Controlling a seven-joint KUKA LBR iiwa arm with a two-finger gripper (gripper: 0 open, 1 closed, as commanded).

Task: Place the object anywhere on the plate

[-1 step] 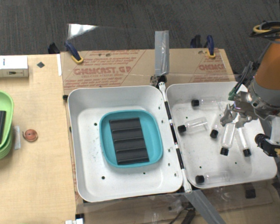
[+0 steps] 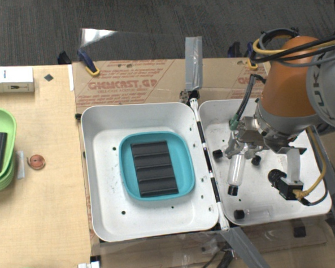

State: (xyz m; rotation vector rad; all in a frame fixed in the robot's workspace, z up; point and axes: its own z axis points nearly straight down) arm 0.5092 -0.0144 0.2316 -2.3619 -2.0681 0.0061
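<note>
A dark grey ridged block [image 2: 154, 168] lies flat in the middle of the teal plate [image 2: 184, 168], which sits in the left white bin [image 2: 102, 180]. My gripper [image 2: 264, 174] hangs over the right white bin [image 2: 257, 210], well to the right of the plate. Its two pale fingers [image 2: 235, 173] stand wide apart, open, with nothing held between them. The grey and orange arm [image 2: 292, 86] covers the far part of the right bin. A black part with a yellow cable [image 2: 284, 184] sits under the wrist.
Small dark bits [image 2: 238, 214] lie on the right bin's floor. Brown cardboard [image 2: 130, 79] lies behind the bins. On the wooden bench at left are green dishes [image 2: 1, 149], a small brown disc [image 2: 37, 161] and a white box [image 2: 8, 79].
</note>
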